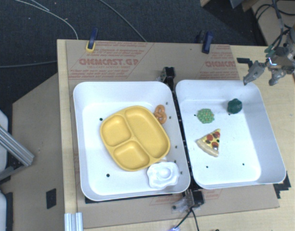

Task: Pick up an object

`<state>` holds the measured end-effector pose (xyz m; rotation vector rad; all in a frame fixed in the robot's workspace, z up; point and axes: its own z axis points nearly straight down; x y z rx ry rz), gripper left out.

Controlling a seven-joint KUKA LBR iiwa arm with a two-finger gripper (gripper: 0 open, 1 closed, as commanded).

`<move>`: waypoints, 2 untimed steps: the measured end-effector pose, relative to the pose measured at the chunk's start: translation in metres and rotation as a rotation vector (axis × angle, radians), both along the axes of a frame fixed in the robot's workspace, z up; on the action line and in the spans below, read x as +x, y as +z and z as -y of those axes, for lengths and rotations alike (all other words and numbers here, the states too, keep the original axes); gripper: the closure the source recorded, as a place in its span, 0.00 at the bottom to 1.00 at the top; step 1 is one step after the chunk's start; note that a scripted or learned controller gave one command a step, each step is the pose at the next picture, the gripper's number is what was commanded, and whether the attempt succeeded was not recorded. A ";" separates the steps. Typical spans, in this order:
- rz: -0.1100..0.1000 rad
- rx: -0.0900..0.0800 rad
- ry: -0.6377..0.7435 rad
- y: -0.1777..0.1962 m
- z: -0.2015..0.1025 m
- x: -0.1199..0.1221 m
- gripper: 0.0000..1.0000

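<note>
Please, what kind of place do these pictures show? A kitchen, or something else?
Probably a robotics lab bench, not a kitchen: two white bins are clamped on a board, the food, like the pizza slice, looks like toys, and an end effector hangs above the right bin.

Toy foods and a tray across two white bins

Right bin: a dark green lump (234,106) near the far wall, a lighter green broccoli-like piece (205,115) to its left, a pizza slice (209,142) lying flat below. Left bin: a yellow three-compartment tray (134,137), a small pretzel (160,113) at its upper right edge, a white fried-egg shape (162,174) touching its lower right corner.
</note>
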<state>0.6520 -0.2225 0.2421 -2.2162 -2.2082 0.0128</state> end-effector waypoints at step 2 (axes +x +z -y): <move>0.009 -0.002 0.004 -0.035 -0.007 0.001 0.00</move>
